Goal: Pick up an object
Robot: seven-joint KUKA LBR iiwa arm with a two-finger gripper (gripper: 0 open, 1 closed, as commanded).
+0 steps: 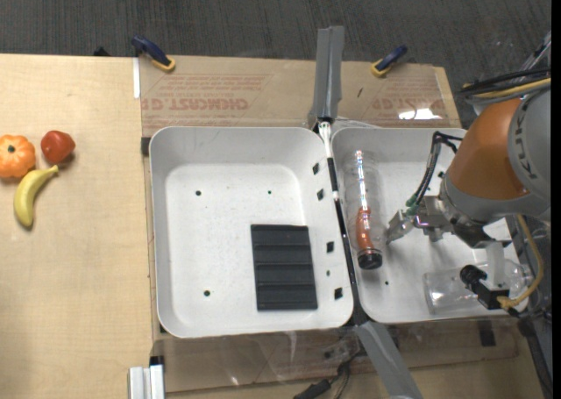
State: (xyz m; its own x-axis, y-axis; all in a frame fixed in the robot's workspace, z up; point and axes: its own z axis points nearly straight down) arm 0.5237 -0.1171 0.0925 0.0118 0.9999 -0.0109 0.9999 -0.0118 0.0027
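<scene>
Clear tube [363, 209] with the dark cap lies along the right bin's [394, 309] left wall, long axis running near-to-far. Gripper [405, 224] sits just right of its lower half, apparently not touching; finger state — cannot tell, too blurred.

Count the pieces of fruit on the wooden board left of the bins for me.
3, clustered at the board's left edge: an orange, a red apple touching its right side, and a banana just below them. More may lie beyond the frame.
</scene>
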